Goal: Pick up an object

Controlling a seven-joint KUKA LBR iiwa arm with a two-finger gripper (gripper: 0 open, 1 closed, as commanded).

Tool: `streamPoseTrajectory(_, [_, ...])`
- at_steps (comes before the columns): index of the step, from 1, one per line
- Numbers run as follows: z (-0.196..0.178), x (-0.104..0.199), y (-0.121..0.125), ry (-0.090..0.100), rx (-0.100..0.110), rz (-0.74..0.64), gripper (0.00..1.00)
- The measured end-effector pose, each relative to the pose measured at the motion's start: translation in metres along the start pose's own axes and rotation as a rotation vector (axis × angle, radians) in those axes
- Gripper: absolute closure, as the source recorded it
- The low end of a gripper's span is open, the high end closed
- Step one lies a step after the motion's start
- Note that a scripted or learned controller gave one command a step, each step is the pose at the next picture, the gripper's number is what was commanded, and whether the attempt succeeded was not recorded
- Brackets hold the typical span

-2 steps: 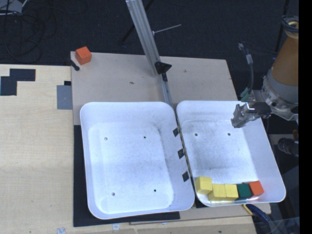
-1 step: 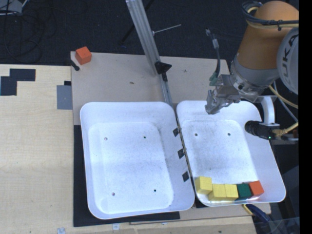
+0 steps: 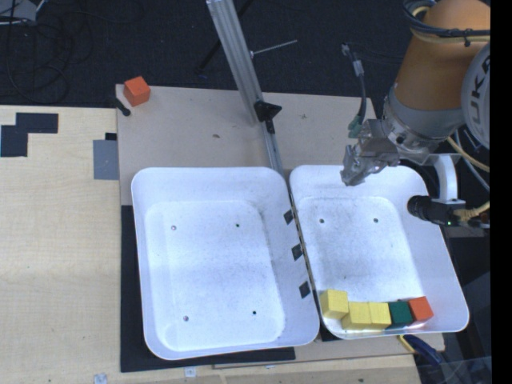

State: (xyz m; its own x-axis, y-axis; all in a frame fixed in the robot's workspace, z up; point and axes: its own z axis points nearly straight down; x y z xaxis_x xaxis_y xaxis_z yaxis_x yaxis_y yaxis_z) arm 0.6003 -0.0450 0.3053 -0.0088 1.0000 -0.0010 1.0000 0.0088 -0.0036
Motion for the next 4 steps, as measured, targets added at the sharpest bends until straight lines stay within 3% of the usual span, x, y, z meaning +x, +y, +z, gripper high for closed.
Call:
streamPoseTrajectory(1, [0.102, -0.033, -0.007, 0.001, 0.008, 0.011, 1.0])
streamPoseTrajectory(2, [0.05, 0.041, -0.011, 0.003, -0.005, 0.002, 1.0])
streamPoseTrajectory(3, [0.043, 0.037, -0.011, 0.001, 0.001, 0.006, 1.0])
streamPoseTrajectory(4, [0.107, 0.066, 0.044, 0.001, 0.001, 0.007, 1.0])
